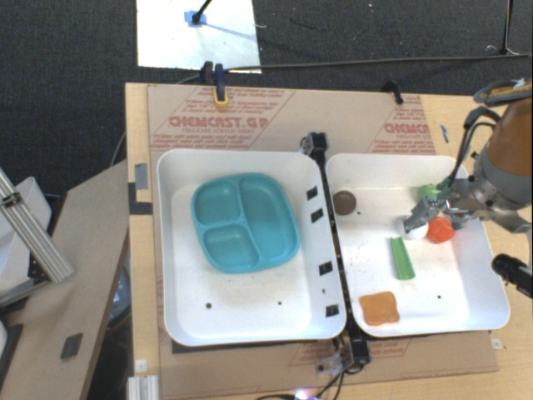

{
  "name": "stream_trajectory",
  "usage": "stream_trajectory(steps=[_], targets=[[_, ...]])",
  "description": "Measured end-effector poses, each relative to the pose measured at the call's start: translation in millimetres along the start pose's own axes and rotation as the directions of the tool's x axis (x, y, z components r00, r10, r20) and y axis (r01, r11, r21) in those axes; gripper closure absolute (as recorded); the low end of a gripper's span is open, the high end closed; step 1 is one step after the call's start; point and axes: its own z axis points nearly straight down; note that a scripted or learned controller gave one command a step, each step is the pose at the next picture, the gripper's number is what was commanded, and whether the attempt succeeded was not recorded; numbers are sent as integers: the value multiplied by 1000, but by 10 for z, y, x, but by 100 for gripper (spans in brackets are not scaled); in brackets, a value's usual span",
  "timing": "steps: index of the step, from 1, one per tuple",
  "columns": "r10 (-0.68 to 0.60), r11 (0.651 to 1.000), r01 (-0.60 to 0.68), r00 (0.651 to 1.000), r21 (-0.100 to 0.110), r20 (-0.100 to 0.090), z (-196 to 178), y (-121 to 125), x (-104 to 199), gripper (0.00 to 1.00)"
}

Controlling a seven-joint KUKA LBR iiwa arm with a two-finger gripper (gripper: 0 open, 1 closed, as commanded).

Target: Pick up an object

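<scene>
One orange-red object (440, 231) (small, rounded) lies beside the gripper (419, 220).

Arm (505, 152) enters from right; end effector (419, 220) low, pointing left.

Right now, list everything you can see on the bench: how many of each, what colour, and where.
bins: 2, white, side by side on the bench
divided plate: 1, teal, in the left bin
round piece: 1, brown, right bin, far left corner
stick: 1, green, middle of the right bin
flat block: 1, orange, right bin, near edge
small piece: 1, red-orange, right bin, at the gripper
small piece: 1, green, right bin, just behind the gripper
clamp: 1, blue and yellow, far edge of the bench
paper sheet: 1, white, beyond the bench
arm: 1, grey with orange band, from the right
gripper: 1, grey, low over the right bin
</scene>
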Motion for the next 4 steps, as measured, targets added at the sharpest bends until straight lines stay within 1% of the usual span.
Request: stream_trajectory(steps=[1,2,3,4], targets=[[1,1000,-1,1000,4,-1,576,15,94,0],[2,1000,-2,1000,2,-1,1156,-47,109,0],[2,1000,-2,1000,1,-1,1582,-40,112,0],[2,1000,-2,1000,-1,-1,1475,-33,112,100]])
